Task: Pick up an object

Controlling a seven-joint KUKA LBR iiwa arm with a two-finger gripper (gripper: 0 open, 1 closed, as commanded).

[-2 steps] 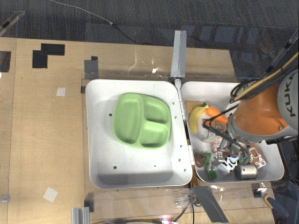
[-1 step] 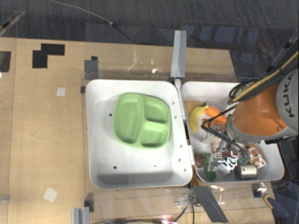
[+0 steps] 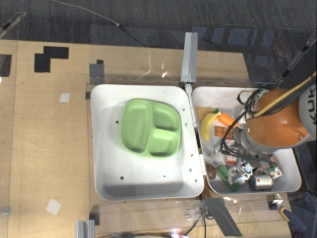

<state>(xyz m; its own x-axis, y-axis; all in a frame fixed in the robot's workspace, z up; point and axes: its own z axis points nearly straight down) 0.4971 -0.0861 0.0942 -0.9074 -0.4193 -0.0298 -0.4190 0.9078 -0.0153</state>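
Gripper [image 3: 241,168] low in right bin [image 3: 292,180], lower right of frame, under orange wrist band [image 3: 275,118]; can't tell grip state, clutter hides it. Green item [image 3: 225,175] and silver item [image 3: 261,181] just beside it. Banana [image 3: 208,124] up-left. Green divided tray [image 3: 150,127] in left bin [image 3: 106,148].

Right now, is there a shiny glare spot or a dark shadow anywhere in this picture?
In the camera view, glare glints on the clear sheet above the left white bin; a soft grey shadow lies along that bin's near floor, below the green divided plastic plate; the orange wrist band looks slightly blurred.
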